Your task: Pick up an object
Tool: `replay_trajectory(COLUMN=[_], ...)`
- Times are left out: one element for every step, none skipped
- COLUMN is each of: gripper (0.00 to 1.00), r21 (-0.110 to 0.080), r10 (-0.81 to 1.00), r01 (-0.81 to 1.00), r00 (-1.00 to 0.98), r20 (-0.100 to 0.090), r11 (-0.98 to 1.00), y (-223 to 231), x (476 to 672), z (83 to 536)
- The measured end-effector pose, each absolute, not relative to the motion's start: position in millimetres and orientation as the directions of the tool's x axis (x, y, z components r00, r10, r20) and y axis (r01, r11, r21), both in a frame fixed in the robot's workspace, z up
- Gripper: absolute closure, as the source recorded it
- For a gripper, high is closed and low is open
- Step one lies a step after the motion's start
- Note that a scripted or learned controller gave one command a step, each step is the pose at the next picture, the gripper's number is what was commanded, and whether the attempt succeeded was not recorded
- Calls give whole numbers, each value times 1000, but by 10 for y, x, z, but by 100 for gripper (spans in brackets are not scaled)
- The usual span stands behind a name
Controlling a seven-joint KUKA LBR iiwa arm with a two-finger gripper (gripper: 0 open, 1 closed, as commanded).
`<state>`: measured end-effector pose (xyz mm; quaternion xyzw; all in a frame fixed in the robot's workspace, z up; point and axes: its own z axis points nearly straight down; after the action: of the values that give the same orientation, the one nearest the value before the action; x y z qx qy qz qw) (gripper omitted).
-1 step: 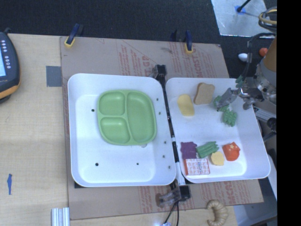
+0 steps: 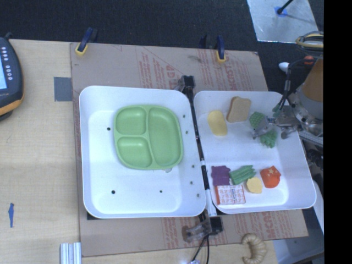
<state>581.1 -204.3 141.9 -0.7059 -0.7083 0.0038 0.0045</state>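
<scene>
Faint red printing runs across the brown cardboard sheet (image 2: 165,65) under the bins, too blurred to read. The small red-and-white printed card (image 2: 230,194) bears markings, likewise illegible.

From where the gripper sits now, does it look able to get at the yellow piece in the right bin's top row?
Probably yes. The gripper is low over the green broccoli-like piece at the right bin's far side. The yellow piece lies open to its left, with only the brown slice nearby, apart from it.

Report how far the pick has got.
Done: the claw is down in the right bin, at the green broccoli pieces. In hand: nothing visibly; I can't confirm a grip. Left: secure and lift one item. The bread slice, yellow piece and tomato lie untouched.
</scene>
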Motion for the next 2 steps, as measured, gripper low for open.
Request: replay_trajectory(gripper=[0,0], r21=[-5,0], r10=[1000,1000], r01=[1000,1000], r00=[-9,-5], r20=[-1,0], r11=[9,5], y=[-2108,-2118], x=[6230,6576], z=[887,928])
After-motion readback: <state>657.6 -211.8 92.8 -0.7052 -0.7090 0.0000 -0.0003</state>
